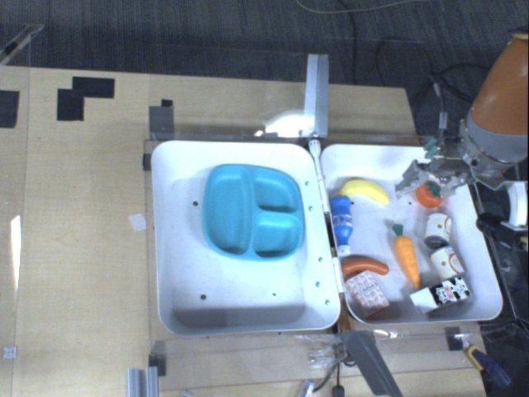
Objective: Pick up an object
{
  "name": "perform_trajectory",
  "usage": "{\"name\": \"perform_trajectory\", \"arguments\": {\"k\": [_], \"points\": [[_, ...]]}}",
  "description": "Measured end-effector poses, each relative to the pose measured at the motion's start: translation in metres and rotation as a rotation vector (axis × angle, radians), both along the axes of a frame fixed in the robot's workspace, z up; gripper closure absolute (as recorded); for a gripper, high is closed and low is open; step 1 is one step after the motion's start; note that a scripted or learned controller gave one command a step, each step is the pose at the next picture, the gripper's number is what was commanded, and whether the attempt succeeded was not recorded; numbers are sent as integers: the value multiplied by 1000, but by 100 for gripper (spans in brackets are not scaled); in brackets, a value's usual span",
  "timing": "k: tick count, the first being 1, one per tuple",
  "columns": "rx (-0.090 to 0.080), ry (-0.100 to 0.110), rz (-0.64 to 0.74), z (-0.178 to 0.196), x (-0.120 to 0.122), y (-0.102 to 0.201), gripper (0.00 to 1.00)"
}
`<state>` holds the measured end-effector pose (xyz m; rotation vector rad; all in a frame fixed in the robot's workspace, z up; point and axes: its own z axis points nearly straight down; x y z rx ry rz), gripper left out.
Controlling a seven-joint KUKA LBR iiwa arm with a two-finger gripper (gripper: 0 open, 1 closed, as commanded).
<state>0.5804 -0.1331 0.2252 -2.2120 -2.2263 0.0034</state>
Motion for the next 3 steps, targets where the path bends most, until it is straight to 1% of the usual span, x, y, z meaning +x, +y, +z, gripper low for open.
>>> {"name": "perform_trajectory", "arguments": {"k": [1,2,3], "points": [[0,-4,103,-133,-29,-4,0],[1,-1,104,-125,-28,-3,100],[-1,-11,120,5,-88,81,100]]}}
